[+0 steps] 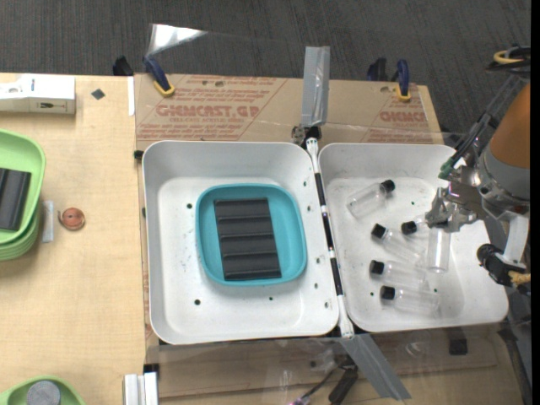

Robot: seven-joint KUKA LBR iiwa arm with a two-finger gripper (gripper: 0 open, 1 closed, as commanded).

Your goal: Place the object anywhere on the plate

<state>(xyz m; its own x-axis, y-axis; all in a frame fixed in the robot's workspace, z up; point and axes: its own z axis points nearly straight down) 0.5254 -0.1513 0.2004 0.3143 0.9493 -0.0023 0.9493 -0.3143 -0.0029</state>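
A teal plate (291, 226) with a dark ridged insert (245, 238) sits in the left white bin (169, 251). Several clear vials with black caps lie in the right bin (472, 306), among them one at the back (371, 197) and one near the front (405, 297). My gripper (440, 219) hangs over the right side of the right bin. A clear vial (437, 250) hangs straight down from between its fingers, which are shut on its top end. The gripper is far to the right of the plate.
A ridge (325, 226) separates the two bins. Cardboard (219, 108) lies behind them, held by clamps. To the left, the wooden bench bears a green tray (21, 201), a small round orange piece (72, 218) and a white box (38, 95).
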